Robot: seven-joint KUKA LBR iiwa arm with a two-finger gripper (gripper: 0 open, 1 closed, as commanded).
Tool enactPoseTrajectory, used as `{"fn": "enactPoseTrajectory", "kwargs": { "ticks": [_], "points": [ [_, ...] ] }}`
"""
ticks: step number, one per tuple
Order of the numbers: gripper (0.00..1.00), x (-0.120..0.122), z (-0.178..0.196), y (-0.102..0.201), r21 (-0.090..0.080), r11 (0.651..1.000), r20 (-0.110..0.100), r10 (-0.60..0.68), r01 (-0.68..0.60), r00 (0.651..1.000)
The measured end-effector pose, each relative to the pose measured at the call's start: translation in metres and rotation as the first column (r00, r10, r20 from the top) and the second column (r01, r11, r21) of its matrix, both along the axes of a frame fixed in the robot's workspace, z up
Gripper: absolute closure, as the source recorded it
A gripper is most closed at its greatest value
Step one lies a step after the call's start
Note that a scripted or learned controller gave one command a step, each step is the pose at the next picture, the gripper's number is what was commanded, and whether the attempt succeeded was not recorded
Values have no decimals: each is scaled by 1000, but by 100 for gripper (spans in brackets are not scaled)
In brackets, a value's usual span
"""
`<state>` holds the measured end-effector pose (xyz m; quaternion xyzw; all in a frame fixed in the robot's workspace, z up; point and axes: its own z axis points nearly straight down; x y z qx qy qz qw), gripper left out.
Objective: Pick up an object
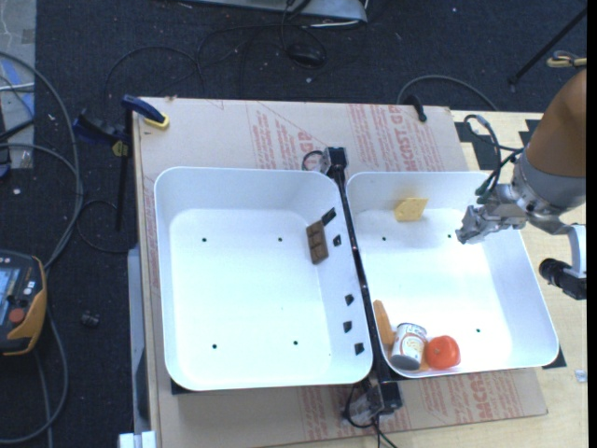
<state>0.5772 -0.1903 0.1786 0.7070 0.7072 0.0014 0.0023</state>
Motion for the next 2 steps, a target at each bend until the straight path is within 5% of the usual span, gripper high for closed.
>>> {"fn": "enactPoseTrajectory", "kwargs": {
  "ticks": [1,2],
  "points": [
    [100,1,48,0,0,1000,-1,0,0,1000],
    [100,17,55,57,3,1000,-4,5,-5,1000]
  ]
}}
